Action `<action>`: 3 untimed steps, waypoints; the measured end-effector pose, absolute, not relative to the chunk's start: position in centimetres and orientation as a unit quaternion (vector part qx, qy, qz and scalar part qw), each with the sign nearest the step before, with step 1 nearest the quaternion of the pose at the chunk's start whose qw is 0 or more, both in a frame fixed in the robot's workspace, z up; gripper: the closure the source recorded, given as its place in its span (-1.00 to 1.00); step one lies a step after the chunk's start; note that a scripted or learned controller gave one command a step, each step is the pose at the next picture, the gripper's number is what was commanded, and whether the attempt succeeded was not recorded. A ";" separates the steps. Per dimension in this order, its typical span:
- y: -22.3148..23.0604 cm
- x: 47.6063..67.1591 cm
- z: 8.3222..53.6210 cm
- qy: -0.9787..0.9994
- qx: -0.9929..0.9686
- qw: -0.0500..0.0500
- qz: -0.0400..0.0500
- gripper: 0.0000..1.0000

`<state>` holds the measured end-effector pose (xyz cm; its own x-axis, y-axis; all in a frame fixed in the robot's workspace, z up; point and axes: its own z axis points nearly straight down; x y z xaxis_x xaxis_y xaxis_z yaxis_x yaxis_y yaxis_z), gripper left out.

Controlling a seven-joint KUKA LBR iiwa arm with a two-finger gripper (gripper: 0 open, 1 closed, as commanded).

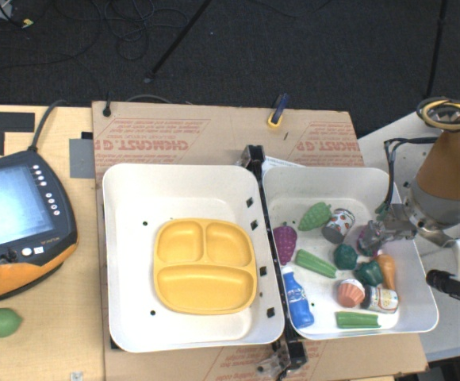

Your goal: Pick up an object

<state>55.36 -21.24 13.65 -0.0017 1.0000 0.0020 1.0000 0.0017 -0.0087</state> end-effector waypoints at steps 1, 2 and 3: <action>-21.1 59.1 8.7 -0.708 -0.706 0.001 -0.002 1.00; -21.2 58.8 9.8 -0.707 -0.707 0.003 -0.002 1.00; -21.4 58.8 10.8 -0.706 -0.708 0.004 -0.001 1.00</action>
